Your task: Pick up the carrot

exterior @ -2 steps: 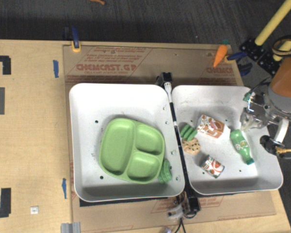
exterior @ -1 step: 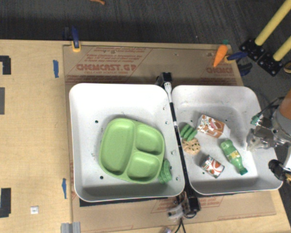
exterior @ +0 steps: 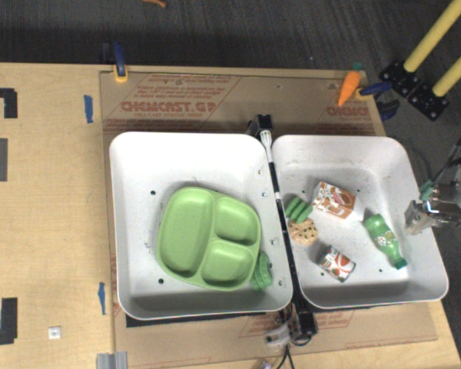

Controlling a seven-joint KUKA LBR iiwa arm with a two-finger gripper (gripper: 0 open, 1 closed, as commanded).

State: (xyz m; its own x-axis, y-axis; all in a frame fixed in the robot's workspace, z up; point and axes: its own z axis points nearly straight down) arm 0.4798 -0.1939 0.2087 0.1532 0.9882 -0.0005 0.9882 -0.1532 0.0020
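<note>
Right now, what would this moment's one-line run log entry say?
carrot: on cardboard beyond right bin, ungrasped | tool: at right bin's right rim, far from carrot | left bin: green plate

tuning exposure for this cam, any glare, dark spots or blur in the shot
Camera view: even overhead light, the white bins bright but not blown out; the floor along the top is dim, so the carrot on the cardboard's far edge reads clearly; the gripper at the right edge looks soft and slightly blurred.

There were two white bins (exterior: 131,206), one green divided plate (exterior: 209,238), two small cartons (exterior: 334,201), one green bottle (exterior: 384,238) and one cookie (exterior: 303,231).
</note>
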